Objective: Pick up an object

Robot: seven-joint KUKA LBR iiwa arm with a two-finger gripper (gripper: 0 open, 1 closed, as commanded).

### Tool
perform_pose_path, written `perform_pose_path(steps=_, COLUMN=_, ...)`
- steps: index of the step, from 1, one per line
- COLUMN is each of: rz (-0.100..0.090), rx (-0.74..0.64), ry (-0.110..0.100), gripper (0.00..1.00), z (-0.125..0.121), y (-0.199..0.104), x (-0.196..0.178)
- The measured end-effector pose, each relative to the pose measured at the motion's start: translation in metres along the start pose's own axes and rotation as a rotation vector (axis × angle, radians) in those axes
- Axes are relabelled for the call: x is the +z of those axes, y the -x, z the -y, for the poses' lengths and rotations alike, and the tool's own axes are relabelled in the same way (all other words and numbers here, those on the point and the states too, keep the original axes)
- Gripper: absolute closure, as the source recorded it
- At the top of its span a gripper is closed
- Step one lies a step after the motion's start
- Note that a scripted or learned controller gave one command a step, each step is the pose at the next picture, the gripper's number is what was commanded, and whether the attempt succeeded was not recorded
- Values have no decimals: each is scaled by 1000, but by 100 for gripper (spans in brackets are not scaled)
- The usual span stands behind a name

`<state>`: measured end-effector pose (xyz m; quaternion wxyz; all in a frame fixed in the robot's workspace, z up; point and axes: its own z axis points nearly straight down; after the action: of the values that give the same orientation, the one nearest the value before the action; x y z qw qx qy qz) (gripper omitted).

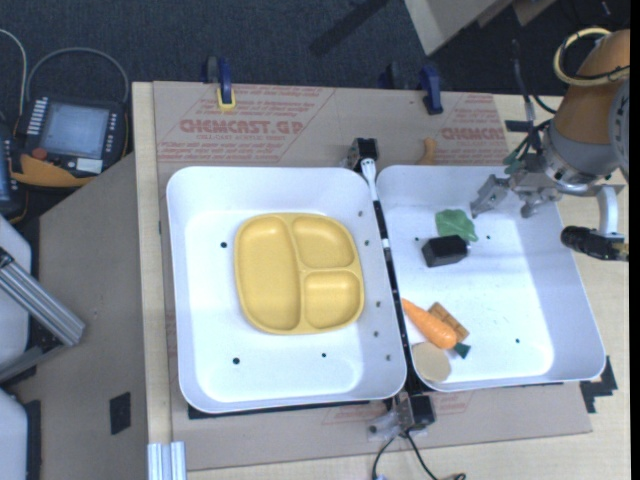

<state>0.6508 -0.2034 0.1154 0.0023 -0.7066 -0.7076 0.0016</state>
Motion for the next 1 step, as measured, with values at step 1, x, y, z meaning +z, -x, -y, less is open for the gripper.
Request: perform_pose_path(steps=1, rz=3, rx=-1, ry=8, gripper=100, z=-2, y=0, x=-15)
